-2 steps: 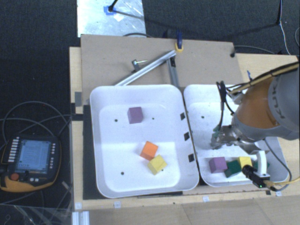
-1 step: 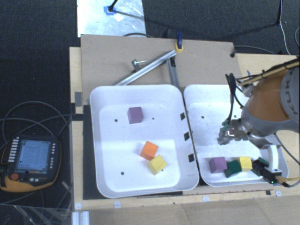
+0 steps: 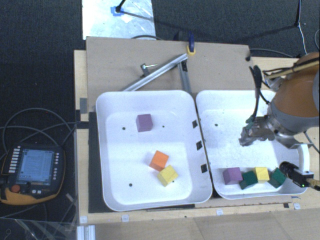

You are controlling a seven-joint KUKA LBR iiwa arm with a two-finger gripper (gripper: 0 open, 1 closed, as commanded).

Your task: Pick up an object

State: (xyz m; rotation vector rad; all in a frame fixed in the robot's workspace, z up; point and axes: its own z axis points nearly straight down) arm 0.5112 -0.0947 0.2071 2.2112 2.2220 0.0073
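The gripper (image 3: 248, 136) hangs above the right bin (image 3: 220, 104), well behind the purple cube (image 3: 232, 175) (first of four cubes along the bin's front wall). It carries nothing, and whether it is parted or closed I cannot tell.

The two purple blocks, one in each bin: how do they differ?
The purple block in the left bin stands alone, apart from the orange block; the purple block in the right bin touches a green block in a row. The left one lies toward its bin's far side, the right one by the near wall. The gripper is above the right bin. Both look like similar cubes.
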